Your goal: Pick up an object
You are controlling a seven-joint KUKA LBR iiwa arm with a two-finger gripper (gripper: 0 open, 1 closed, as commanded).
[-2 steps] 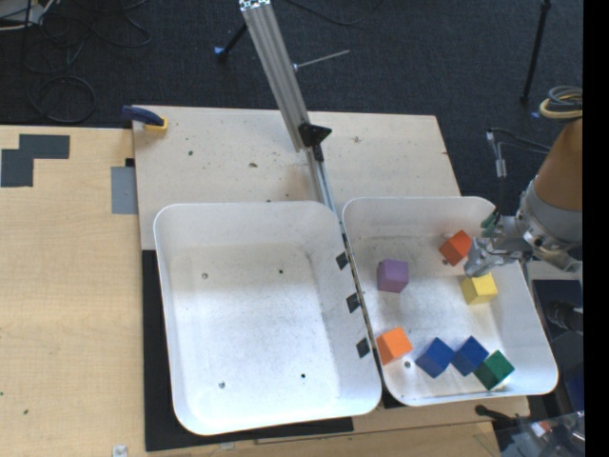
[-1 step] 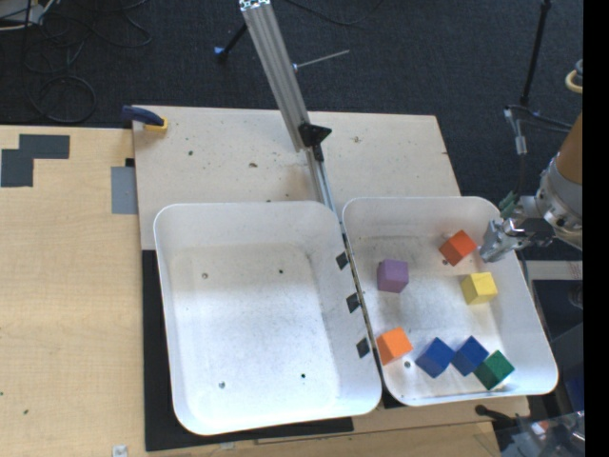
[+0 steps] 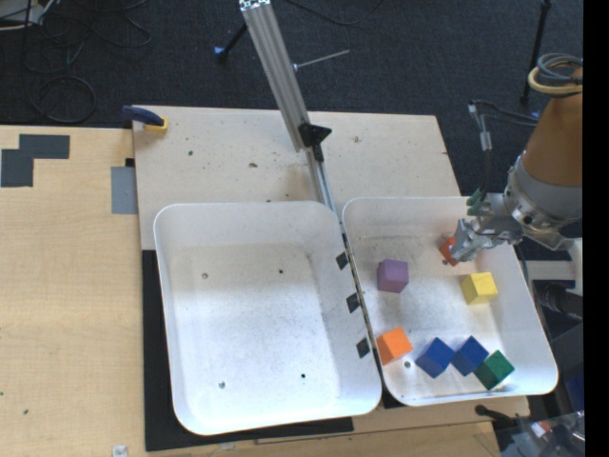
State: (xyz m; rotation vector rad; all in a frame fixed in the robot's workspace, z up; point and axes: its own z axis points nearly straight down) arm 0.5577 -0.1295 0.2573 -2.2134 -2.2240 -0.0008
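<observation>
My gripper point(image 3: 463, 244) hangs low over the upper right part of the right bin point(image 3: 419, 205), reaching in from the right. A small red object point(image 3: 444, 248) shows at its left edge, touching or partly hidden by it; whether it is gripped I cannot tell. A yellow cube point(image 3: 479, 287) lies just below the gripper. A purple cube point(image 3: 392, 275) sits to the left, near the bin's middle. Along the front of the bin lie an orange cube point(image 3: 393, 345), two blue cubes point(image 3: 435, 357) point(image 3: 469, 354) and a green cube point(image 3: 495, 368).
The left bin point(image 3: 190, 219) stands beside the right one, joined by black clips along the shared wall. A slanted aluminium bar point(image 3: 281, 74) rises from behind the bins. A blue and yellow clamp point(image 3: 145, 117) sits at the board's far left corner.
</observation>
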